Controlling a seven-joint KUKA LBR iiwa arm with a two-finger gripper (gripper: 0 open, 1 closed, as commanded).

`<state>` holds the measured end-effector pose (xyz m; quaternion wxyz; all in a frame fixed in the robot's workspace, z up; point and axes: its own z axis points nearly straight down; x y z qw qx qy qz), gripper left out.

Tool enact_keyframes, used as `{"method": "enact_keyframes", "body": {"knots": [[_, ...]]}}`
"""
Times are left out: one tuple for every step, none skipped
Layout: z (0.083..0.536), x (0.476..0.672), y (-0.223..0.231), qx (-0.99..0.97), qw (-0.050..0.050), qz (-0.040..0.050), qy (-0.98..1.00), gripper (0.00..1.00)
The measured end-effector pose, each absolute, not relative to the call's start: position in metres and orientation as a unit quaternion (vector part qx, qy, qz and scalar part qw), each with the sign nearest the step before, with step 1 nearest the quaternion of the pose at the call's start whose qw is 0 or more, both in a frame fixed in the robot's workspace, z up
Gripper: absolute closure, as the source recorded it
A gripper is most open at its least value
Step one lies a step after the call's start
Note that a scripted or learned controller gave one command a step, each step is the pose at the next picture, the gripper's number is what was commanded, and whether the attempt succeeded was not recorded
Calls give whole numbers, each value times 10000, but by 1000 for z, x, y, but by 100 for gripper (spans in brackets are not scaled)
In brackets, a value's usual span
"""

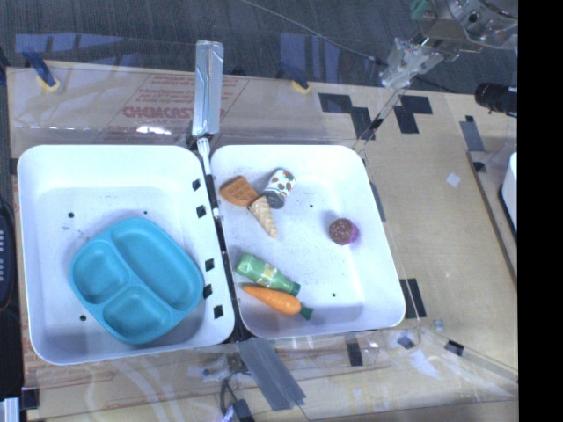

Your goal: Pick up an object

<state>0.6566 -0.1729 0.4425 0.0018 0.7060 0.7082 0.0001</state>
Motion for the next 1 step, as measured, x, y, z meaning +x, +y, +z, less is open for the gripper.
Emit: {"method": "enact_keyframes", "body": {"knots": [[454, 658, -169, 7020, 31, 15, 7122, 100]]}}
